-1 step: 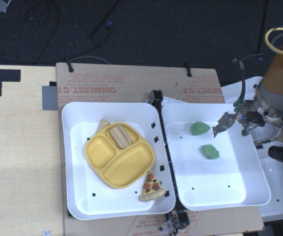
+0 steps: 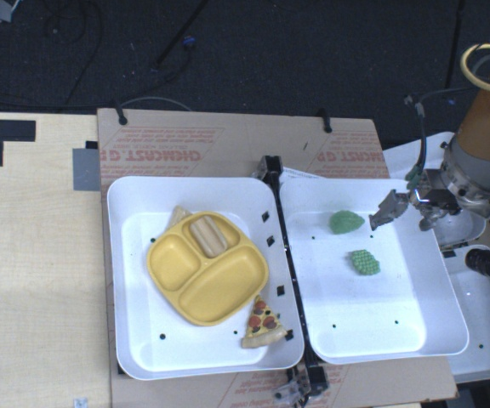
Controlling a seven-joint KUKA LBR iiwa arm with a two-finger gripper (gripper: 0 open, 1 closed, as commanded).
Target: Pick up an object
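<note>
Two green lumps, a smooth one (image 2: 345, 222) and a knobbly one (image 2: 364, 263), both roundish with no clear long axis, lie in the right bin (image 2: 398, 334). Just beside the smooth one, the gripper (image 2: 408, 211) hovers, fingers spread and holding nothing. The left bin (image 2: 134, 313) holds a yellow divided plate (image 2: 215, 283) carrying a hot dog (image 2: 208, 235), and a pizza slice (image 2: 263, 325).

- left bin (image 2: 134, 228): smooth white plastic, faintly glossy; right bin (image 2: 398, 313) the same
- yellow tray (image 2: 219, 291): smooth moulded plastic with a soft sheen
- hot dog (image 2: 208, 235): tan, plastic-looking, matt
- pizza slice (image 2: 264, 325): matt, toy-like, with a printed-looking top
- leafy green piece (image 2: 345, 222): matt, slightly rough
- knobbly green piece (image 2: 365, 263): matt, bumpy surface
- cardboard sheet (image 2: 228, 147): brown, dull, with red print
- bench top (image 2: 32, 270): pale wood-grain, matt
- gripper (image 2: 407, 211): grey metal, dull finish
</note>
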